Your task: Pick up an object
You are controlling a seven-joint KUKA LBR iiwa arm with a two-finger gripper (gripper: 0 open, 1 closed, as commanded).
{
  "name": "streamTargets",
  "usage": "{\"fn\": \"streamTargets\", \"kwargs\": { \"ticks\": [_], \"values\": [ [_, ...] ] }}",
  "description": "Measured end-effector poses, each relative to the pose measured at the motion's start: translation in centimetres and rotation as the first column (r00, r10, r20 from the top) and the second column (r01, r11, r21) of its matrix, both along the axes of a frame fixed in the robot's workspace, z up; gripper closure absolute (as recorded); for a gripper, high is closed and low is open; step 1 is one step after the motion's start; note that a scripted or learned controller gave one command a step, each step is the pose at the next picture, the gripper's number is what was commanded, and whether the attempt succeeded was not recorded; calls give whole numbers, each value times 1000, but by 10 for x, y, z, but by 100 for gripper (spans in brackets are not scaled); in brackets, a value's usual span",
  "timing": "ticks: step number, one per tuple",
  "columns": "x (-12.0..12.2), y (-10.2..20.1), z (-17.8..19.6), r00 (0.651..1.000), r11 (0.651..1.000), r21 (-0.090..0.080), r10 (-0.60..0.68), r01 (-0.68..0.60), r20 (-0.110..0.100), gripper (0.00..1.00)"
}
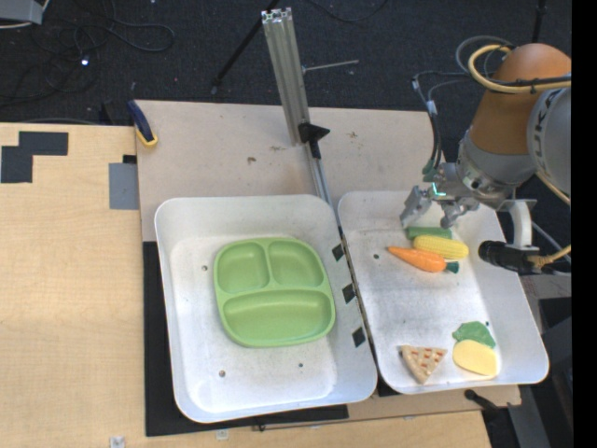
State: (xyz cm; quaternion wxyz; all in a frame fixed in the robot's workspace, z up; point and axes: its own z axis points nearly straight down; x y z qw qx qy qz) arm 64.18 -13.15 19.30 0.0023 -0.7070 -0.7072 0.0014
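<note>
Arm (508, 110) reaching in from 3 o'clock; gripper (433, 211) poised over the upper part of the right bin (504, 320), its two fingers (414, 209) spread apart and grasping nothing. Just below it, toward 5 o'clock, lies the corn (441, 245), and touching the corn's lower edge, the carrot (417, 259). These two are the likeliest targets. Carrot: long axis running from about 10 o'clock to 4 o'clock, the narrow tip toward 10 o'clock, the green top toward 4 o'clock. Corn: long axis nearly 9 to 3 o'clock, a green husk at its left end.

For a clean pick, the fingers should probably straddle one item across its short axis, near mid-length, and descend clear of its neighbour; because the two touch, a finger may land on the seam and push both aside.

Toward 6 o'clock in the same bin: pizza slice (422, 361) and lemon (477, 354). Left bin (182, 343): green tray (274, 290).
</note>
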Motion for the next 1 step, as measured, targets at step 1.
{"fn": "streamTargets", "kwargs": {
  "ticks": [1],
  "values": [
    [1,0,1,1000,1000,0,0,0,2,0]
  ]
}}
